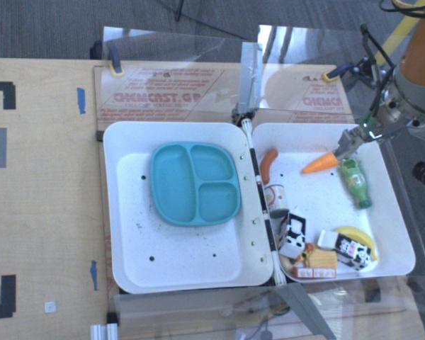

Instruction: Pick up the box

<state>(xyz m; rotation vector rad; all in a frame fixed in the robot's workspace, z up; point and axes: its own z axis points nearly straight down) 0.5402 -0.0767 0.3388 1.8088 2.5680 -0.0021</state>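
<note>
Presently, camera view: both bins seen from above at a slant, arm entering from the right.
Arm: grey KUKA arm [411, 83] with orange band, upper right, over the far corner of the right bin [397, 211].
Gripper: gripper [350, 144] hangs low at the far edge of the right bin, just beside the thick end of the carrot [320, 163] and the cap of the green bottle [355, 183]; nothing seen between its parts; grip state cannot be told.
Box: small orange-and-white box [319, 263] lies flat at the near edge of the right bin, well apart from the gripper.
Box neighbours: black-and-white cow toy [294, 234] just beside it on the left; banana [360, 237] and a black-and-white patterned carton [354, 252] near on the right.
Progress: judged not begun; box untouched on the bin floor; approach, grasp and lift all left.
Other right-bin contents: sausage [268, 164] near the divider.
Left bin: left bin [127, 261] bears a teal divided plate [195, 183].
Surface: pale wooden bench [42, 204] with blue tape marks and black squares; printed board [170, 98] behind the bins.
Room: grey carpet floor [71, 13] beyond, cables lying on it.
</note>
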